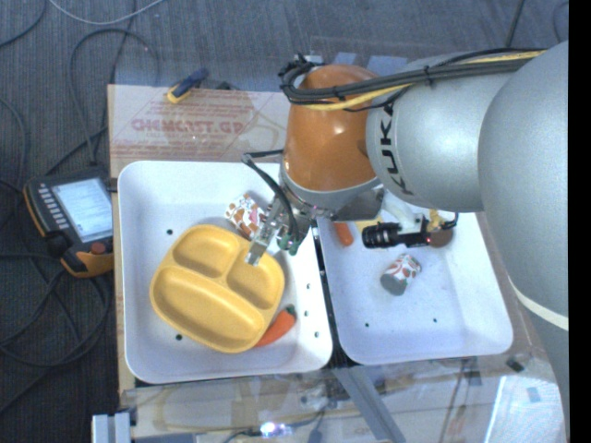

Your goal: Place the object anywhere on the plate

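One hand [266,240] is all I have to work with here, and it sits just above the upper right corner of the yellow plate [217,287], near the middle of the frame. I cannot tell whether its fingers are apart or together; from this slant they blur into a thin grey and green shape, and I see nothing clearly held between them.

Just up and left of the hand lies a small patterned object [244,212], white with orange marks, resting on the left bin [138,247] floor beside the plate's rim, not on the plate. I judge that to be the thing to place, though a similar patterned piece [402,272] lies in the right bin [443,330], so I cannot be sure which one is meant.

The risks, as I read them: if the hand carries nothing, any release over the plate accomplishes nothing. If it descends here, the fingertips could strike the plate's raised rim and shove it toward the carrot [277,326] wedged at the plate's lower right edge. The big orange wrist also hides much of the gap between the bins, so a collision there would be hard for me to catch.
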